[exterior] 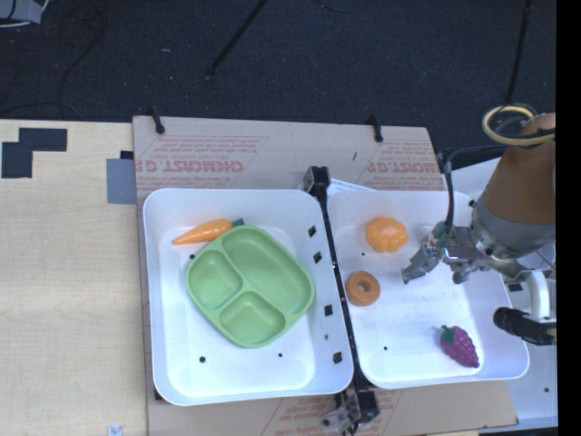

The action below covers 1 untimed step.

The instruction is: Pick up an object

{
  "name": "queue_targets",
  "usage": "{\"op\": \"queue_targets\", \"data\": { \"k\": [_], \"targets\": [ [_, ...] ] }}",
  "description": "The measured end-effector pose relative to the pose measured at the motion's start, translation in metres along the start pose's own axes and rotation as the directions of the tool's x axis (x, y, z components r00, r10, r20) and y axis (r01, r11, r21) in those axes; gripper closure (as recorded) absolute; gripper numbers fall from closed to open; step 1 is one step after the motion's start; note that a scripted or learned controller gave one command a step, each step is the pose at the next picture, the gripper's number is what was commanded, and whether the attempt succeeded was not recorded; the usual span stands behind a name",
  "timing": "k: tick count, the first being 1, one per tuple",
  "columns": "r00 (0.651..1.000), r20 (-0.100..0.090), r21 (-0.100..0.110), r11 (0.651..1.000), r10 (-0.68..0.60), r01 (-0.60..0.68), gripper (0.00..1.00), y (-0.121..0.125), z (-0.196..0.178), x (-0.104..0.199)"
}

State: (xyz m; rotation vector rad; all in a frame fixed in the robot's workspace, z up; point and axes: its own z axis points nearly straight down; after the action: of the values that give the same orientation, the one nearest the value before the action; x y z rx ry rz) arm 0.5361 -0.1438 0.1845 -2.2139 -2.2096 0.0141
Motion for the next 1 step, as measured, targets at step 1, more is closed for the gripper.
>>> {"op": "queue_targets", "data": {
  "k": [1],
  "targets": [
    [1.0, 0.002, -0.012, 1.0, -0.002, 0.002, 0.0, 0.0029, -0.0069, -0.0002]
  ]
}}
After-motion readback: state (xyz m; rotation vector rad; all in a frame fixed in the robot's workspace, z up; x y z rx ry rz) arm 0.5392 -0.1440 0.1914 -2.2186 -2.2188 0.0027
